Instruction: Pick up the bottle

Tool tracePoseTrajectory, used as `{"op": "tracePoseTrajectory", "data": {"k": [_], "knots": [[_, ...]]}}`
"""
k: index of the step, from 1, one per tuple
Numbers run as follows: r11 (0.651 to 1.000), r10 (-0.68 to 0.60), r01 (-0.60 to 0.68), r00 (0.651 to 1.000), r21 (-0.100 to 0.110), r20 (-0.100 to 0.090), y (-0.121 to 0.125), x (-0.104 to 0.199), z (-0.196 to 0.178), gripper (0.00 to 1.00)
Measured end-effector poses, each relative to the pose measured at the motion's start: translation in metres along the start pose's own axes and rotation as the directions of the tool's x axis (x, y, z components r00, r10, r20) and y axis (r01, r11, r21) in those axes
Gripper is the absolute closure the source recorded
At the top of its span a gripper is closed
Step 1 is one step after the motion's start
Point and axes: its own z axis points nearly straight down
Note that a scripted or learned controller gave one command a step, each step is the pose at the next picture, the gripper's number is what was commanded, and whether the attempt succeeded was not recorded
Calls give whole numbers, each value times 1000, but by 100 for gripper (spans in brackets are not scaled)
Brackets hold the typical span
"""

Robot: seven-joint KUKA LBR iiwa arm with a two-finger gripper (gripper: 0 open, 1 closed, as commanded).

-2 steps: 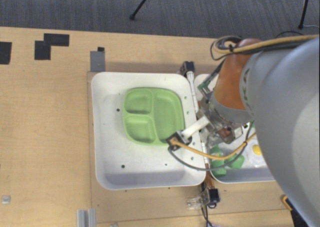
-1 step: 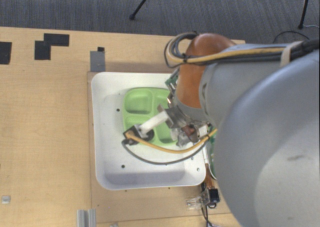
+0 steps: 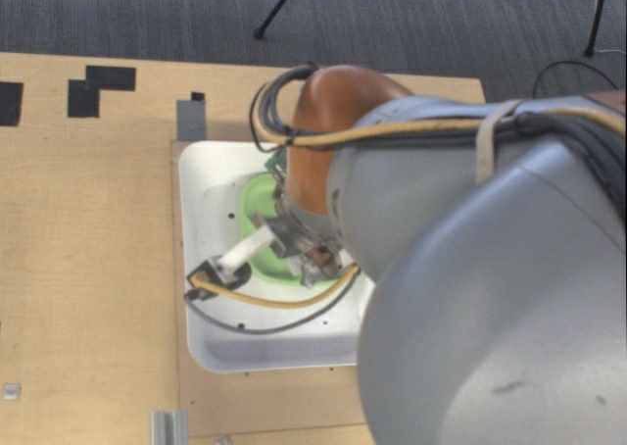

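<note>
A light green object (image 3: 257, 206), which may be the bottle, lies in the middle of the white bin (image 3: 211, 340). The arm's wrist covers most of it, leaving a curved green edge at the left and a strip lower down. My gripper (image 3: 306, 259) is pressed down right over this green object, under the orange band (image 3: 328, 129). A white cylindrical piece (image 3: 238, 257) sticks out to the left from the wrist. Whether anything is held is hidden.
The grey arm body (image 3: 490, 276) covers the right half of the view. A yellow and black cable (image 3: 257, 304) loops over the bin floor. A grey bracket (image 3: 191, 120) stands at the bin's far left corner. Bare wooden bench (image 3: 88, 237) lies to the left.
</note>
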Motion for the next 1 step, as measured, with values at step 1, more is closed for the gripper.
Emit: {"op": "tracePoseTrajectory", "data": {"k": [1], "knots": [[1000,-5,5,1000,-1,1,57,-36,-17,100]]}}
